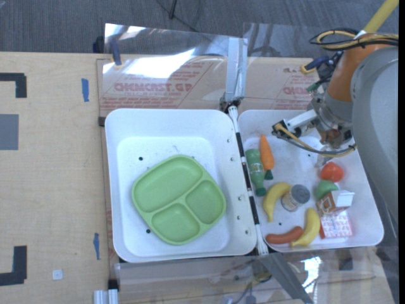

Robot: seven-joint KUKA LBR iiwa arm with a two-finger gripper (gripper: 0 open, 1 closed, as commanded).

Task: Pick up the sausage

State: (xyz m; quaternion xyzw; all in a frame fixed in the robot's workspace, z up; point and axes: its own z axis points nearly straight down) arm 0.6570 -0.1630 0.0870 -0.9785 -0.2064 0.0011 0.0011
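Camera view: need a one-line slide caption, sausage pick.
KUKA arm's gripper hovers over the right bin, far from the sausage lying beside a banana at its front edge.

Red-orange sausage [285, 236] lying at 6 o'clock in the white right bin [370, 230]; yellow bananas [276, 198] adjoining; pale green divided plate [179, 199] occupying the left bin [120, 170].

The light wooden bench [50, 189] carries 2 shallow white bins side by side, the left bin [120, 138] touching the right bin [370, 227] along a shared edge. Bits of blue tape [85, 90] and black corner marks [18, 85] sit on the bare wood to the left. Along the bins' far side lies a clear plastic sheet [171, 59] over printed cardboard [145, 84].
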